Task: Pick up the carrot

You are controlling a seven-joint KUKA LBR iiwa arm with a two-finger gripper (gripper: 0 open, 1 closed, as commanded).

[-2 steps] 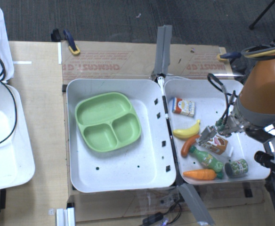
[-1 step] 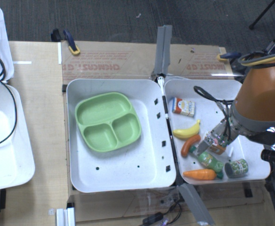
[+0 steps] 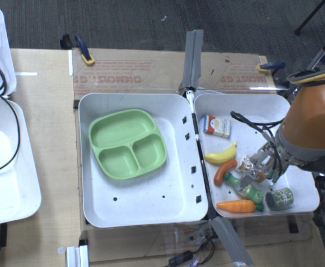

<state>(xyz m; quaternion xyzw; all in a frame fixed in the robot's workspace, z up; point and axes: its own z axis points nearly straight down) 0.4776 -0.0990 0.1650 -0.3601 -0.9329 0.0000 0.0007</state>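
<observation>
The orange carrot [image 3: 236, 206] lies on its side along the front wall of the right bin [image 3: 301, 105], its tip pointing left. My gripper [image 3: 256, 169] hangs low over the middle of that bin, up and to the right of the carrot and apart from it. A green bottle [image 3: 250, 192] lies between the gripper and the carrot. The arm's orange band [image 3: 313, 118] fills the bin's right side and hides part of the floor there.
Around the gripper lie a yellow banana [image 3: 221, 154], a reddish-orange sausage-shaped toy [image 3: 225, 171], a small carton [image 3: 217, 126] and a green can [image 3: 281, 198]. In the left bin [image 3: 95, 204] rests a green divided plate [image 3: 128, 143].
</observation>
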